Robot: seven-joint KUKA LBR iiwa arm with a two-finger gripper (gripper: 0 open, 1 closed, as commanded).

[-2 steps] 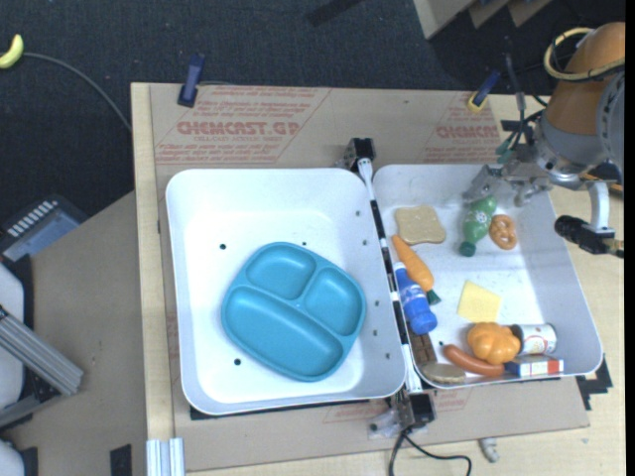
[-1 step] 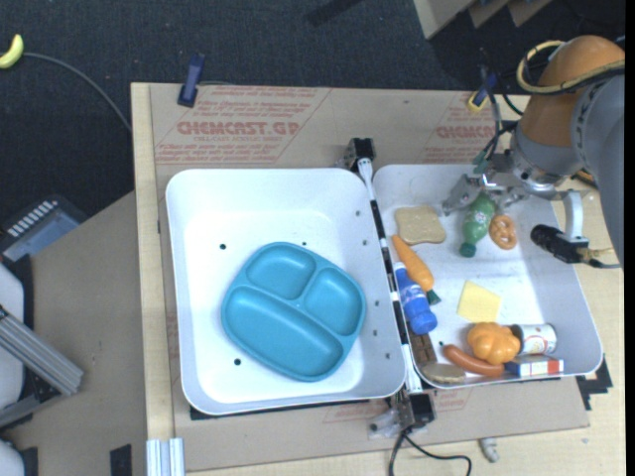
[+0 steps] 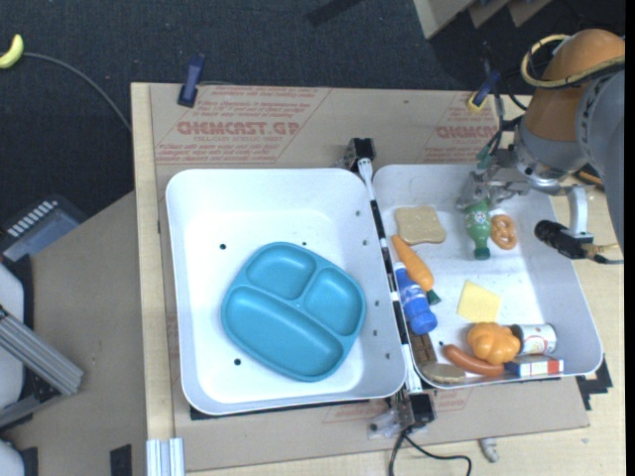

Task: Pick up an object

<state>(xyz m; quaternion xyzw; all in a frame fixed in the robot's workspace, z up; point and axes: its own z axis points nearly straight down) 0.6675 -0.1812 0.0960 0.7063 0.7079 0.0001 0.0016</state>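
My gripper (image 3: 484,192) is low over the far part of the right bin (image 3: 566,276), reaching in from the right. Directly below it lies a small green bottle (image 3: 479,230), whose top end meets the gripper's tip. A pretzel (image 3: 504,231) lies just right of the bottle. Further left are a bread slice (image 3: 422,224) and a carrot (image 3: 414,260). A blue bottle (image 3: 418,304) lies along the bin's left wall.
Near the front of the right bin lie a yellow cheese slice (image 3: 480,301), an orange pepper (image 3: 493,341), a sausage (image 3: 464,359), a small can (image 3: 537,339) and a marker (image 3: 537,368). The left bin (image 3: 198,216) holds a blue divided plate (image 3: 293,308).
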